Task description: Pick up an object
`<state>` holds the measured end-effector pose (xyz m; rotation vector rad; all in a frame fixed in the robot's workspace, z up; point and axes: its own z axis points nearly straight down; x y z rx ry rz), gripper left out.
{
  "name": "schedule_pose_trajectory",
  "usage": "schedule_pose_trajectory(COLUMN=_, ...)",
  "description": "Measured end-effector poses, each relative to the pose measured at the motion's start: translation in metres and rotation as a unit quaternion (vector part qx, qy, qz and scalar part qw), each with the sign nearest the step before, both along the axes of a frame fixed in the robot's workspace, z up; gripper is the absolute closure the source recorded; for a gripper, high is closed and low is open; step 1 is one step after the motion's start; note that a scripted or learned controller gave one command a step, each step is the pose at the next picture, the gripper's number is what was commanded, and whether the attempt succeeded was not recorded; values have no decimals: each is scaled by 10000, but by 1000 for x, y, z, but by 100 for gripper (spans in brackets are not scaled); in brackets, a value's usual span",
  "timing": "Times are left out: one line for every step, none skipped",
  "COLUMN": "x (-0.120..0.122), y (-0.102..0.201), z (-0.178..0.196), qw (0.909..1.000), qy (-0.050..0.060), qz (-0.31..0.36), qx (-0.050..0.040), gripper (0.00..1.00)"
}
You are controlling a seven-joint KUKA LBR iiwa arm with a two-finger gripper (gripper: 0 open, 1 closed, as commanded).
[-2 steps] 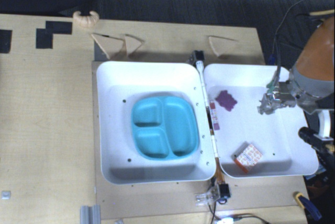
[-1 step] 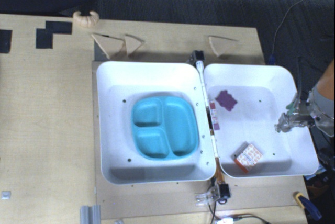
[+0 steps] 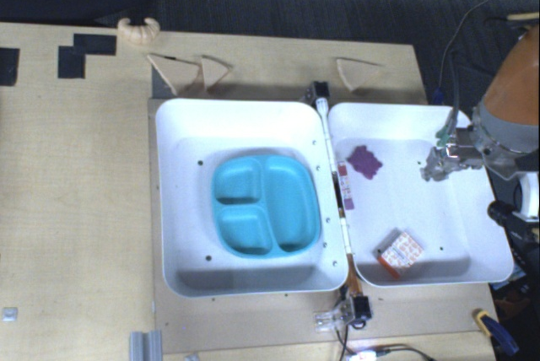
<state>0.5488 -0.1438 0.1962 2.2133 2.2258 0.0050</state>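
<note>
The arm is cut off by the right edge of the view. The claw is too small and blurred to show how its fingers stand. Print on the small box cannot be read; the table runs off the left edge.

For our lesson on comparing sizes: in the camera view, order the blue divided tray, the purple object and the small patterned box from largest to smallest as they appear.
1. blue divided tray, clearly largest.
2. small patterned box and purple object: these look about alike, so I won't rank them.
</note>
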Motion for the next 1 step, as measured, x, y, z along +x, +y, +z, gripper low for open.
schedule_pose_trajectory(x=0, y=-1, z=0, qw=10000, qy=6, qz=0, qx=-4, gripper=0)
